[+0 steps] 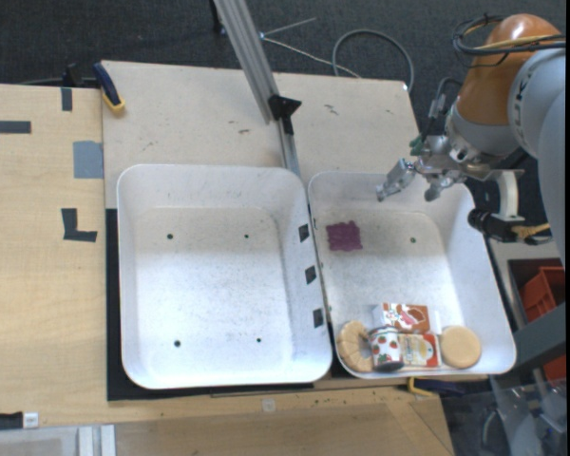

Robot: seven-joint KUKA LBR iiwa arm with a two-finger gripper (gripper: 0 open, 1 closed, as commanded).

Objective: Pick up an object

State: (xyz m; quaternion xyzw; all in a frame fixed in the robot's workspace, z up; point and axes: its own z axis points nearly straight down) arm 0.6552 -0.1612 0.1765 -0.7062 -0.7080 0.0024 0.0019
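Purple block (pixel 344 236) lies flat in right bin (pixel 484 283), upper-left part, alone. Gripper (pixel 413 183) hangs above bin's far rim, fingers spread, nothing between them. Block sits down-left of gripper, near (closest candidate). Snack cluster (pixel 404 345) crowds bin's near edge, well apart from gripper.

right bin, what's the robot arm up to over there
The gripper hangs over the far end of the right bin, fingers spread with nothing between them. A purple square piece lies on the bin floor a little nearer the camera. A cluster of small items, including a red and white packet and a round tan piece, sits at the near end. Nothing has been picked up.
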